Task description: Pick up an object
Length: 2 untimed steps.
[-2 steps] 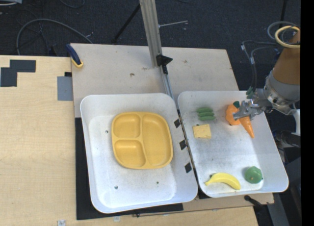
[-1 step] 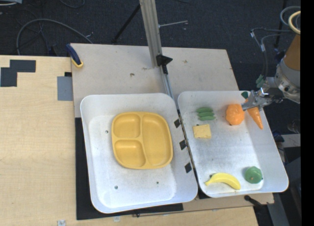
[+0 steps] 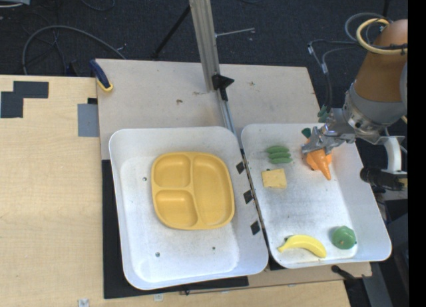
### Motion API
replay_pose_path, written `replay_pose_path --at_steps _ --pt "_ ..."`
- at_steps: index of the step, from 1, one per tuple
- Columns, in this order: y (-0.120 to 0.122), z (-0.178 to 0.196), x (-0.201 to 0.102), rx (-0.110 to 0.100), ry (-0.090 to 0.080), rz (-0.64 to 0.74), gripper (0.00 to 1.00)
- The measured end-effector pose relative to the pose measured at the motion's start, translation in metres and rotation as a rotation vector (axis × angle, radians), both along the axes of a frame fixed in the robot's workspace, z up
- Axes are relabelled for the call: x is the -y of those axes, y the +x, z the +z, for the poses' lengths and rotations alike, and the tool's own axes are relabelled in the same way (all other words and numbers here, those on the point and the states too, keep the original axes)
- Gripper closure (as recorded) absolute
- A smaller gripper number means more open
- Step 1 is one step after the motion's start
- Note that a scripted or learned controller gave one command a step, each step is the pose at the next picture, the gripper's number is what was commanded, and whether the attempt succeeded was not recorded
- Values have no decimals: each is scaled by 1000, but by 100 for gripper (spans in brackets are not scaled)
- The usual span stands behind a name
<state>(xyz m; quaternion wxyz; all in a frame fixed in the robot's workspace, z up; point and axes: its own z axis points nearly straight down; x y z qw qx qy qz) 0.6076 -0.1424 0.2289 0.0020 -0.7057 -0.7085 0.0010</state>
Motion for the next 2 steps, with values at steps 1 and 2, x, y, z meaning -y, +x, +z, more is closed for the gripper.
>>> replay_pose_path --at_steps 1,2 --pt "-5 6 -46 1 1 1 100" --pt "4 -2 -97 0 0 -1 100"
